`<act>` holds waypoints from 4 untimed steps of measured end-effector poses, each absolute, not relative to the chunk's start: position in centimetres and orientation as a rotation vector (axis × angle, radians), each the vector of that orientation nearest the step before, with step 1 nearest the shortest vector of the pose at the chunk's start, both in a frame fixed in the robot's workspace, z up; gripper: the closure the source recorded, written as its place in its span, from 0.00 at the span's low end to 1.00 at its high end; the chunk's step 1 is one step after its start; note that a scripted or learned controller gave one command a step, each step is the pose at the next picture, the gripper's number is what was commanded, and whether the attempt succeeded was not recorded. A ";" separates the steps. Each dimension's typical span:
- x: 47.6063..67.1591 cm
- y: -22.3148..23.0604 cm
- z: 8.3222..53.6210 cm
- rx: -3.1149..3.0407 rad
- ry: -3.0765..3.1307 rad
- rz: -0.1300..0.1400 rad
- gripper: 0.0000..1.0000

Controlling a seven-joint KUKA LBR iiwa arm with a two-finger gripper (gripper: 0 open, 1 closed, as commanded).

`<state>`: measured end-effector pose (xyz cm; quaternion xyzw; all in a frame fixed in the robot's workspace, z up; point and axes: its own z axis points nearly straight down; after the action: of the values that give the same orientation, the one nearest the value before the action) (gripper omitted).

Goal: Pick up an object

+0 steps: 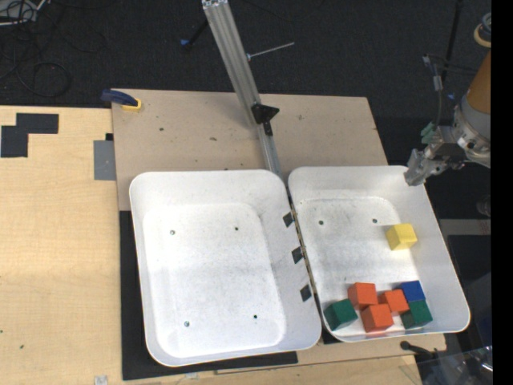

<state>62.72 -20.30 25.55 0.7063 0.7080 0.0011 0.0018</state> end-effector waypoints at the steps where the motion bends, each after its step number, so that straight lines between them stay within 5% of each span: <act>1: 62.7 -20.4 28.2 2.218 2.223 0.001 1.00; 4: 63.1 -4.9 25.3 2.221 2.229 -0.003 1.00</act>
<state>63.14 -4.94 25.34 0.7058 0.7084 -0.0009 -0.0025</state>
